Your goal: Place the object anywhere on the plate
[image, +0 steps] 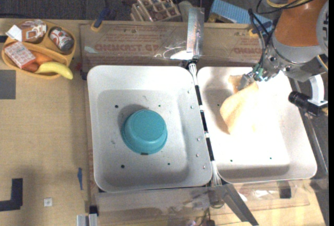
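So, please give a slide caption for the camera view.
Pincer at a tan object in the right bin; teal plate in the left bin.

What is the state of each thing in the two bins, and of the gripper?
Teal plate: upside down, in the left bin, nothing on it.
Pale yellow object: in the right bin, tilted, its upper end at the gripper.
Gripper: low over the right bin; grip unclear.

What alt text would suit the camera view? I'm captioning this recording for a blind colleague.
A grey and orange robot arm reaches from the right over the right white bin, its gripper at the upper end of a pale yellow object, which looks blurred. An upturned teal plate sits in the middle of the left white bin.
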### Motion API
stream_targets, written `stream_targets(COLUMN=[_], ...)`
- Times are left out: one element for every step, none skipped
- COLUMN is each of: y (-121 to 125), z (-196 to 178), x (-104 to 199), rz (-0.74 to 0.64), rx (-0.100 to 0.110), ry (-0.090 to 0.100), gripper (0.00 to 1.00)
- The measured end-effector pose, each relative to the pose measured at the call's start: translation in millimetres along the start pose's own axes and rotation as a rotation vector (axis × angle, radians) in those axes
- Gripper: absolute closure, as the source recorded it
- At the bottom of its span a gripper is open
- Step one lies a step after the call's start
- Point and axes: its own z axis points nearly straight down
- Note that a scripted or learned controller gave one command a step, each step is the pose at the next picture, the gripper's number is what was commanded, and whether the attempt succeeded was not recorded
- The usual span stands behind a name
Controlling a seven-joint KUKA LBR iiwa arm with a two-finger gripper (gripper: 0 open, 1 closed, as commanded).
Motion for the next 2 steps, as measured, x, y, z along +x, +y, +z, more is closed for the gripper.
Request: stream_targets(y=[1.1, 14.7], z=[-12.4, -21.2], x=[-0.6, 42.6], rz=[-0.002, -0.402], rx=[-0.001, 0.001], ry=[0.000, 0.004], gripper=[1.00, 1.00])
